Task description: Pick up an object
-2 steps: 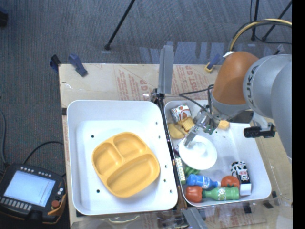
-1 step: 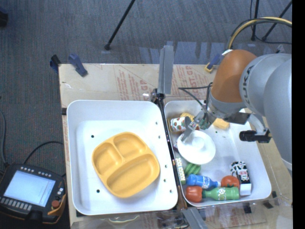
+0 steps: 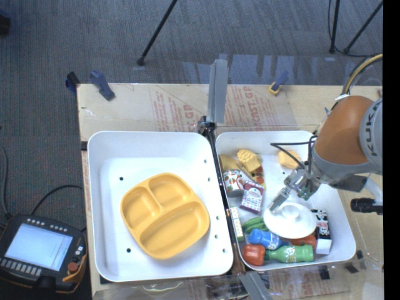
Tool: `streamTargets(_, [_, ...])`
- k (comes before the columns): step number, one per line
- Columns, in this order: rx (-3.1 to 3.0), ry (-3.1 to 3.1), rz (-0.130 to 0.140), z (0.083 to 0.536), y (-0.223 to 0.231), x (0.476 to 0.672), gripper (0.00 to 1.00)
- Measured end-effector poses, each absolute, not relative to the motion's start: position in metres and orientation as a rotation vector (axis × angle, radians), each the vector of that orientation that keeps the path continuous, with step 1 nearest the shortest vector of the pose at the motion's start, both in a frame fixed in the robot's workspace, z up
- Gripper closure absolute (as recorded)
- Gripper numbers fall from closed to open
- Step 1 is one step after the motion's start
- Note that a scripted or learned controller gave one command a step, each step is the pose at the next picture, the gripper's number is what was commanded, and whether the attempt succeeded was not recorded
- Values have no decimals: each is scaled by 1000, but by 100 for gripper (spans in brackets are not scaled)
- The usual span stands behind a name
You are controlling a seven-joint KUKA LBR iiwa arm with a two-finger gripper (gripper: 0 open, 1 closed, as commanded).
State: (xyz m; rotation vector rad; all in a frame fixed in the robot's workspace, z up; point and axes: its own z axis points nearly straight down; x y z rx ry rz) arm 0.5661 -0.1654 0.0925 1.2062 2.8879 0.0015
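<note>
Now the gripper [image 3: 279, 200] hovers over the white dish [image 3: 289, 219], apparently approaching; whether its fingers are parted, I cannot tell.

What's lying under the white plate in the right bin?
The white plate rests on toys: a blue bottle, green pieces and something red poke out beneath its edge. Whatever sits under its middle is covered.

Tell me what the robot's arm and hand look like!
The arm is fat and rounded, grey with a big orange band above the wrist. Dark letters run down its grey side at the view's right edge. Thin black cables loop out near the wrist, and a yellow one curves behind the arm. The hand is small, made of grey and silvery metal, with thin fingers.
</note>
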Motion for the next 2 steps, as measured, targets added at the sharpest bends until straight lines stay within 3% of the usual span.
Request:
streamTargets(1, [1465, 2772, 3, 91, -90, 555, 0])
streamTargets(2, [1811, 2564, 1, 90, -89, 620, 0])
